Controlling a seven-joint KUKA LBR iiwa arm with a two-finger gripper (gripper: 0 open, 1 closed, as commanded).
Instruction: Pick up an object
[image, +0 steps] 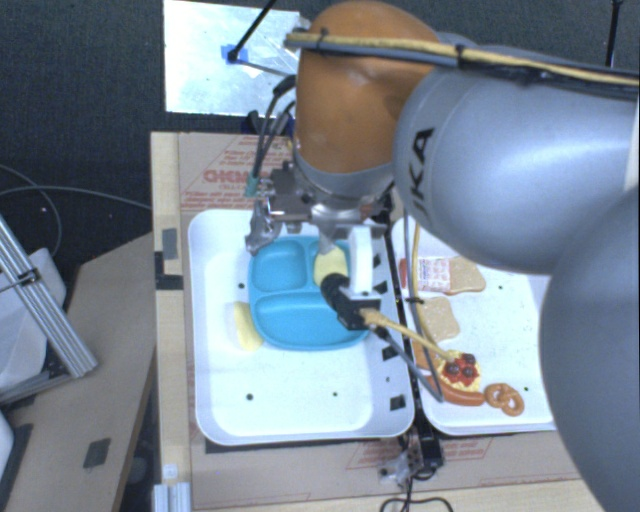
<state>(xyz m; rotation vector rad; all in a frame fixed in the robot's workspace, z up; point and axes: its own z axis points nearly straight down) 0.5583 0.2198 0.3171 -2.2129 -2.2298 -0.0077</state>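
Observation:
My gripper (322, 240) hangs low over the left bin (290, 405), above the far right part of a blue divided tray (290, 310). A yellow object (329, 266) sits in the tray's right compartment just below the gripper; I cannot tell whether they touch. A pale yellow piece (244, 326) lies on the bin floor against the tray's left edge. The big grey arm with its orange band hides the far end of both bins.
The right bin (520, 345) holds toy food: a bread slice (466, 274), a small printed packet (431, 271), a tan slice (439, 319), a hot dog with red topping (459, 378) and a pretzel (505, 399). Metal framing stands at the far left.

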